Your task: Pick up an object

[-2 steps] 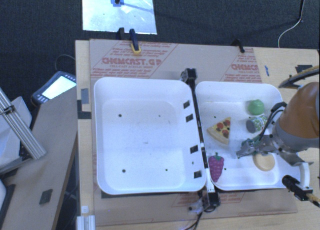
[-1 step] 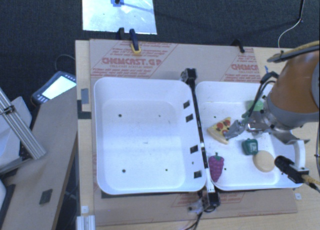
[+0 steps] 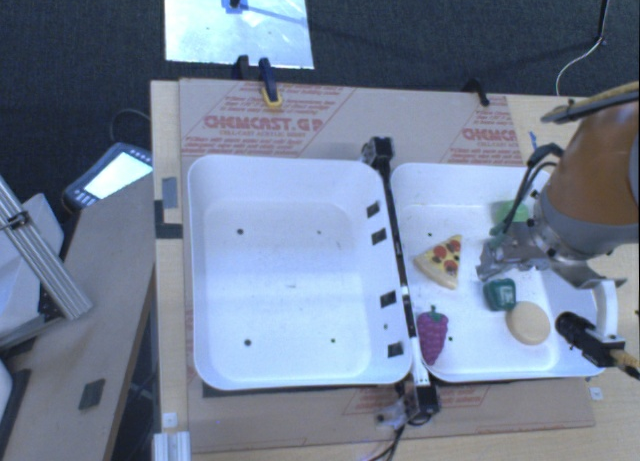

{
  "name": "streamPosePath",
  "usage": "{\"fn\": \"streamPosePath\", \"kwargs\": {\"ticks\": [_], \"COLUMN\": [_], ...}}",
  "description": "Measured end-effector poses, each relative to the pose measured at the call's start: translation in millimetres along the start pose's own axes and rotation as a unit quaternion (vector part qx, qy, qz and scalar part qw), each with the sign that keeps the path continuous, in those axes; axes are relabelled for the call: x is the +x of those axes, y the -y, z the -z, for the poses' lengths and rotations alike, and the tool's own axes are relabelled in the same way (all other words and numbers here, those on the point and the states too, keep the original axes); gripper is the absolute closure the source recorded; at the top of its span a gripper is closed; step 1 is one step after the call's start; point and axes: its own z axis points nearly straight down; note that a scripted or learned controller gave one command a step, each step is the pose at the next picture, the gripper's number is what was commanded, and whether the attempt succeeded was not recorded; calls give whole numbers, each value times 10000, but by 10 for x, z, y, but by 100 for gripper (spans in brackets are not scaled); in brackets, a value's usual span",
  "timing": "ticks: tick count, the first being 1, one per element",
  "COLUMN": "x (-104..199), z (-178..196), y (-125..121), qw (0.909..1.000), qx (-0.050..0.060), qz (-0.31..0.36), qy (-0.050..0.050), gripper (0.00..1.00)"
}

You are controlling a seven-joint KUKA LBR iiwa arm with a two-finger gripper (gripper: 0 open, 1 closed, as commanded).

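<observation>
My end effector [image 3: 497, 267] hangs low in the right bin [image 3: 470, 184], grip state I cannot tell, with the small green object [image 3: 499, 294] just at its six o'clock, so I judge I'm approaching and must next descend squarely over it.

Two shallow white bins side by side on a brown sheet [image 3: 300, 119] printed CHEMCAST in red: left bin [image 3: 285, 274], right bin [image 3: 470, 189], a black divider strip [image 3: 393, 249] running between them. Yellow-and-black clamp [image 3: 268, 84] at the sheet's far edge, shiny metal plate [image 3: 240, 9] beyond it on dark carpet. Tablet with lit screen [image 3: 110, 174] off to the left, aluminium rail [image 3: 40, 259] near it.
</observation>
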Motion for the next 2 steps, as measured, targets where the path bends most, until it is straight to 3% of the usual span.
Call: {"fn": "streamPosePath", "kwargs": {"ticks": [1,2], "x": [983,1608], "z": [1511,1936], "y": [83,92], "qw": [10000,10000], "qx": [-67,-5], "qz": [52,25], "qy": [-28,-18], "gripper": [100,100]}}
